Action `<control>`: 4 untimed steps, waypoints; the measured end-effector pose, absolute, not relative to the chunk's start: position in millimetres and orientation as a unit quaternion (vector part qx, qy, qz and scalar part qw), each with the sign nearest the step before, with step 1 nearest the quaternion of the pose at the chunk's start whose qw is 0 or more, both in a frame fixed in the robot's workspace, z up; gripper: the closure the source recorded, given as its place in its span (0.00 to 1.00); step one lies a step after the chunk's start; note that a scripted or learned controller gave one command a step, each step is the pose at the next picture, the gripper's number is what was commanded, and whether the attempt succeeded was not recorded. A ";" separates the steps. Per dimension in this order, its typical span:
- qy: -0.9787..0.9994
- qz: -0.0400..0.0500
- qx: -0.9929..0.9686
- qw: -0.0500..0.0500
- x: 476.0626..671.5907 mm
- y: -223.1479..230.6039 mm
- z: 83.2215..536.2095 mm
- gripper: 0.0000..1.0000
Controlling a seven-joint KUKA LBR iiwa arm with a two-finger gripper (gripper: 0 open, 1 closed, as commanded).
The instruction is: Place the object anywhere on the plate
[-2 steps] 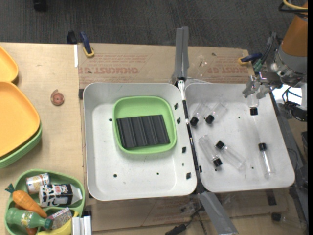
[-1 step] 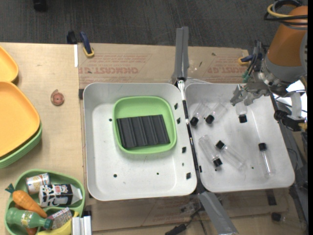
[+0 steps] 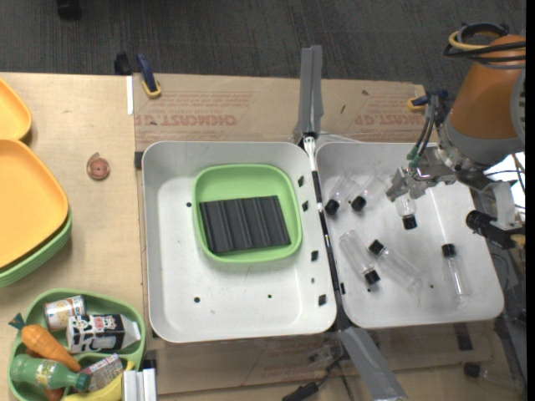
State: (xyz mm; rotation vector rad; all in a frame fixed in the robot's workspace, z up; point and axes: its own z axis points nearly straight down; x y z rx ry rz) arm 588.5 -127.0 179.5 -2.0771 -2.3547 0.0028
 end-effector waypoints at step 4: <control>-0.816 0.001 -0.578 0.000 590.3 27.2 190.7 0.00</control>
